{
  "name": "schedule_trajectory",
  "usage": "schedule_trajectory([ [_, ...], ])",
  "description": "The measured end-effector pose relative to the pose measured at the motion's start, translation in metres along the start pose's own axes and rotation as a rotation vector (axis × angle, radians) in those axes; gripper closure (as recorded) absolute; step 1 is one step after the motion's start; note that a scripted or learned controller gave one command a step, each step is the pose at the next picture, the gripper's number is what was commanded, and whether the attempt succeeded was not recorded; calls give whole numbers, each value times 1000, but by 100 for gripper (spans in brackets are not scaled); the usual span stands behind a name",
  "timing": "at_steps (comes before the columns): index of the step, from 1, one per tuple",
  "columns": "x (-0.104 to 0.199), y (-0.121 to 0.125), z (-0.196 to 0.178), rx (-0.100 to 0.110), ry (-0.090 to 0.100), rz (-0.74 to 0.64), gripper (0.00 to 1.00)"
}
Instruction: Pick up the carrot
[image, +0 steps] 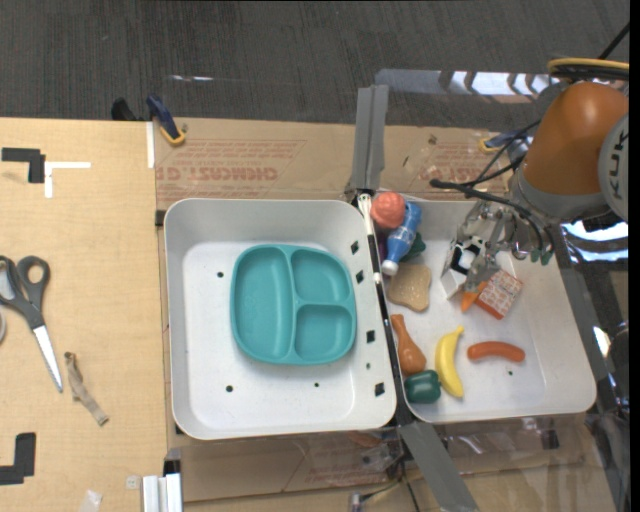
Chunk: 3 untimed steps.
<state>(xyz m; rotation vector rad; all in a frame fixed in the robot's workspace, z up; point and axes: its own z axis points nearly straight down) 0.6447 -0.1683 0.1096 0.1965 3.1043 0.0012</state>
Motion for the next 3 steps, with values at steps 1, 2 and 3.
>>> schedule_trajectory([
  [1, 64, 38, -3, 5, -17, 150, 0],
  [2, 21, -4, -1, 2, -7, 330, 0],
  [3, 5, -14, 0, 3, -4, 385, 0],
])
